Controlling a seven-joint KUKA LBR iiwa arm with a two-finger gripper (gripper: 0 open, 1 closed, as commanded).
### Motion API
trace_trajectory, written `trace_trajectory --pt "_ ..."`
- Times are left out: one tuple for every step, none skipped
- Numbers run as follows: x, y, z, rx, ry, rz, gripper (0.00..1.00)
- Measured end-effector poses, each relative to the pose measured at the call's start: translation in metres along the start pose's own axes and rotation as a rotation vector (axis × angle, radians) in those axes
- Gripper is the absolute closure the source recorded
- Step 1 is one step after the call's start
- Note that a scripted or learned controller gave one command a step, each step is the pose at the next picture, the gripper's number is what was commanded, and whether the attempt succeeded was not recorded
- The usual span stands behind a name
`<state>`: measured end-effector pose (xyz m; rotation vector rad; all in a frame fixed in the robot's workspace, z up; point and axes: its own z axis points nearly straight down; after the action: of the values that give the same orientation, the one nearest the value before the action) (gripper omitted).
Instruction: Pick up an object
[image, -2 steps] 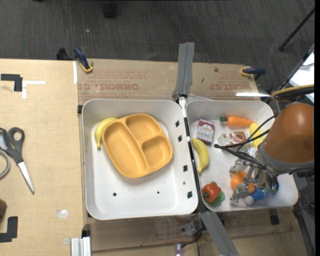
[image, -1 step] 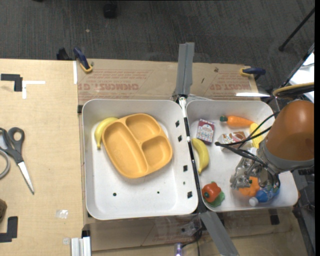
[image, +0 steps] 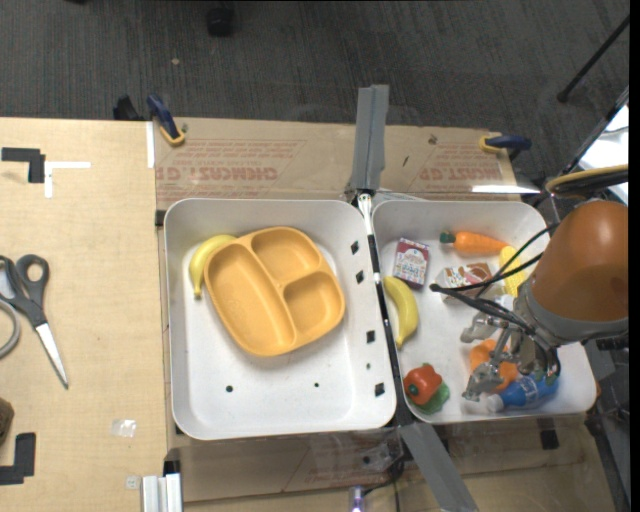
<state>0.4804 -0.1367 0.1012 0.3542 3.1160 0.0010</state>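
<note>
My gripper reaches down into the right bin near its front right corner. Its metal fingers stand over an orange item and a blue and white object. I cannot make out whether anything sits between the fingers. A red and green pepper-like toy lies to the left of the gripper. A yellow banana lies along the bin's left wall. A small red and white packet, a carrot and a snack wrapper sit toward the back.
The left bin holds an orange divided plate with a second banana tucked behind its left rim. Scissors lie on the wooden bench at far left. Blue clamps hold the cardboard behind the bins.
</note>
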Motion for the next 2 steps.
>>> trace_trajectory --pt "-0.002 0.0004 -0.0094 0.0 -0.005 -0.002 1.0" --pt "-0.0019 0.0005 -0.0094 0.0 -0.004 -0.002 0.0"
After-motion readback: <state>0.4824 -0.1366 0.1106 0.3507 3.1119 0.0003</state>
